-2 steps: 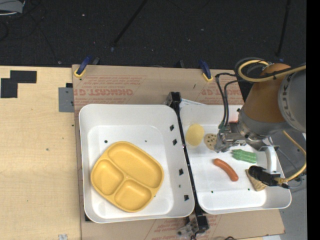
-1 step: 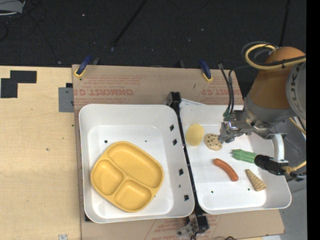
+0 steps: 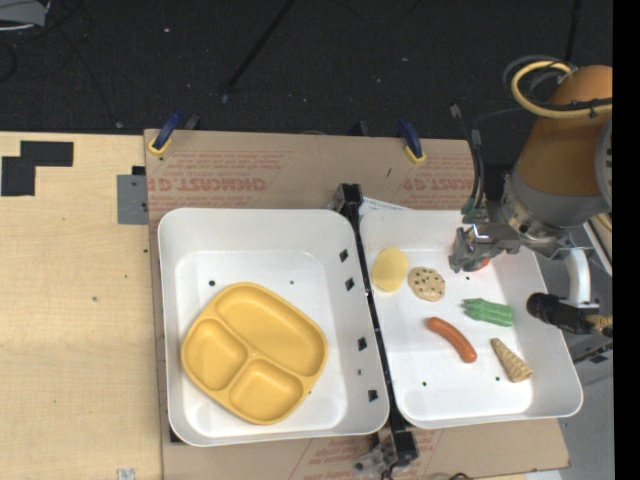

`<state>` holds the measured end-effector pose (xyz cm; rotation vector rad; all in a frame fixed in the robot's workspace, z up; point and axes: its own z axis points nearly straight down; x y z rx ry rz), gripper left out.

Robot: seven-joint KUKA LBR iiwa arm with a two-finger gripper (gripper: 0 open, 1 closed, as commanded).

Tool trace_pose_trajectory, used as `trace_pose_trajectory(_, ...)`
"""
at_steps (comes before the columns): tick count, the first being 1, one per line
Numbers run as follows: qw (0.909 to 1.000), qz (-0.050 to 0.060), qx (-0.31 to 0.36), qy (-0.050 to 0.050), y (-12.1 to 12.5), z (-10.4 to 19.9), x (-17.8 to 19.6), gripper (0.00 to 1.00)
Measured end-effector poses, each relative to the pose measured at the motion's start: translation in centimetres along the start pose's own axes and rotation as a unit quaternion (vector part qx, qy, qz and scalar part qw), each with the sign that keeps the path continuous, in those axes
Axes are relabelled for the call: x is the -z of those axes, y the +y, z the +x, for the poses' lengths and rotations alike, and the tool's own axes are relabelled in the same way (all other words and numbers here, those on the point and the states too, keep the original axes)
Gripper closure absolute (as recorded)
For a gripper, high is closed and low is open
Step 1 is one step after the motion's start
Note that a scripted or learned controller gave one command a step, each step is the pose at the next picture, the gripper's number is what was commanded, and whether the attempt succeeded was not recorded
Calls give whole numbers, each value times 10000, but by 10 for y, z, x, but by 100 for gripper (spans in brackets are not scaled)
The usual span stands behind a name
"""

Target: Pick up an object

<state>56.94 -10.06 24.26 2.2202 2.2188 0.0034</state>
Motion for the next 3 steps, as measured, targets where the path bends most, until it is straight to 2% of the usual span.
trace_pose_trajectory(2,10000,19,16,1,9,113,3,100)
trace_pose_trajectory(3,10000,30,20,4,12,165,-14,100)
